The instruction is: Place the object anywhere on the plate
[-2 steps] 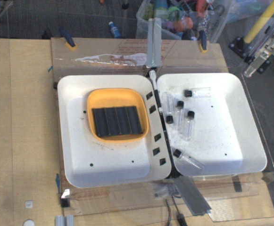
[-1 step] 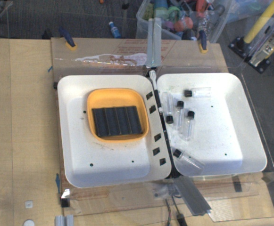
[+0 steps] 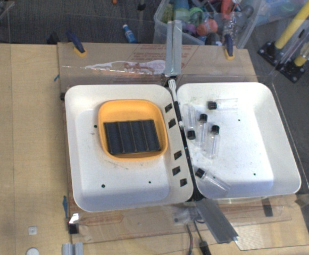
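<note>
From my one overhead feed I see the bench (image 3: 21, 142) carrying the two white bins side by side. In the left bin (image 3: 85, 187) the orange plate (image 3: 110, 108) sits a little toward the bin's far edge, about midway between its left and right walls. A black ribbed block (image 3: 132, 137) lies flat on the plate, covering most of its floor, with its near edge close to the plate's near rim. It lies wholly within the plate's rim as far as I can make out.

In the right bin (image 3: 260, 166) I count several small clear vials with black caps (image 3: 212, 140), scattered in the left half of that bin. One of these vials (image 3: 206, 177) lies apart from the rest, by the near left corner.

A row of small black tabs (image 3: 172, 123) runs along the seam where the two bins meet. Beyond the bench's far edge stands a clear tub of coloured toys (image 3: 207, 9).
</note>
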`<state>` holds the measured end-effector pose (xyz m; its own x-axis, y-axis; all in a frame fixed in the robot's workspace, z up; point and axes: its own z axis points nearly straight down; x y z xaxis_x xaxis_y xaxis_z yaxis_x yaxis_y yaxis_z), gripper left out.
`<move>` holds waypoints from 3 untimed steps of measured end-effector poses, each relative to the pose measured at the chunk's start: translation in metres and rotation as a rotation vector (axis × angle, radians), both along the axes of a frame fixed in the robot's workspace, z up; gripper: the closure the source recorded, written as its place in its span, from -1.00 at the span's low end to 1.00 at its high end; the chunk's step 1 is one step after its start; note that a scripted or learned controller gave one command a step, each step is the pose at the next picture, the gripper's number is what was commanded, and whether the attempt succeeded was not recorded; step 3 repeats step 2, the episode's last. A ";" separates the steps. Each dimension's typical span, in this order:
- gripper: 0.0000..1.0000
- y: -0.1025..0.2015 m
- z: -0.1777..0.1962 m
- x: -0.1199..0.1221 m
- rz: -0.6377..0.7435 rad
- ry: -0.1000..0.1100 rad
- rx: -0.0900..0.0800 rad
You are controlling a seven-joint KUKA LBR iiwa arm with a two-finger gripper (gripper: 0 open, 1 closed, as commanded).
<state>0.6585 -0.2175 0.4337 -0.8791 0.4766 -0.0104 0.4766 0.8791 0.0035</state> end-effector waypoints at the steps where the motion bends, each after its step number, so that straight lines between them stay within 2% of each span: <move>1: 1.00 -0.004 0.004 -0.001 0.313 0.000 -0.003; 2: 1.00 -0.003 0.004 0.000 0.652 0.000 -0.006; 3: 1.00 -0.003 0.004 0.000 0.652 0.000 -0.006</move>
